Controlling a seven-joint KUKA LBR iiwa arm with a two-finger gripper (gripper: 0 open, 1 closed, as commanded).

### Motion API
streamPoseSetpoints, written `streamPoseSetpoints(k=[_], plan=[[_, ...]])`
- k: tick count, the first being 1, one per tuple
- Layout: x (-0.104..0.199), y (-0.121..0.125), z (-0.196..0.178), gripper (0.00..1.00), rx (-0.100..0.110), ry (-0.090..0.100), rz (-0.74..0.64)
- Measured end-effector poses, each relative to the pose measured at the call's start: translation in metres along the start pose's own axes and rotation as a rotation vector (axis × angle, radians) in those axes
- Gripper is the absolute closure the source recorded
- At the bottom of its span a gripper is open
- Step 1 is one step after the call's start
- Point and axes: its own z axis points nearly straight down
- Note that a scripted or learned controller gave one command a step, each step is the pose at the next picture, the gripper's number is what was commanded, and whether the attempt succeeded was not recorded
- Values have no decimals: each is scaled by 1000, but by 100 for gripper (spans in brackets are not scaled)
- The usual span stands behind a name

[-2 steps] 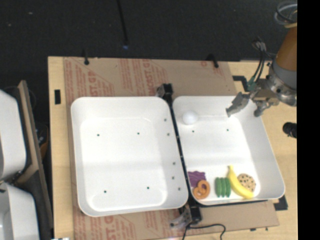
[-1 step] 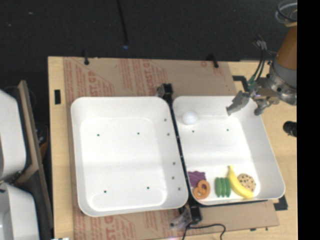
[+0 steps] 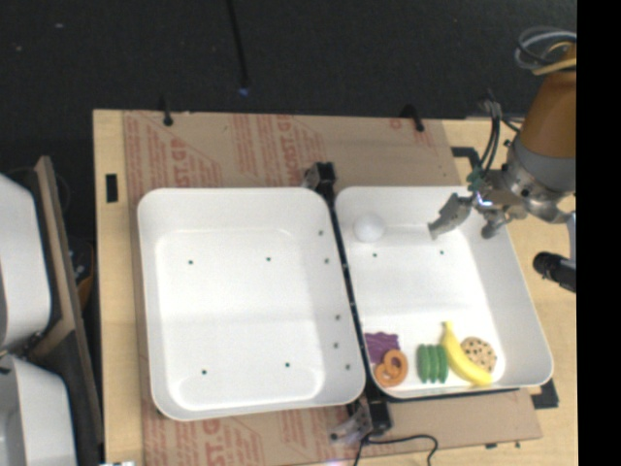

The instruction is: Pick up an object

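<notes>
Overhead, gripper hangs above the right bin's far right corner, fingers spread wide, nothing between them. Bare white floor lies open below and left of it; the rim runs just right of it. White ball, small, round and pale, sits left of the gripper near the divider. Well below, along the near wall: banana, cookie, green pods, orange ring, purple piece, crowded together. Left bin lies far left. Both bins rest on brown cardboard; dark floor beyond.
</notes>
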Motion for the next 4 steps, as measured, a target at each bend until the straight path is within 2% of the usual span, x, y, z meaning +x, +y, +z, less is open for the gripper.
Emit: streamPoseSetpoints(k=[2,3,4], plan=[[-4,11,94,0,1,0,0],[-5,12,81,100,-5,-1,1],[-10,13,38,100,-7,-1,1]])
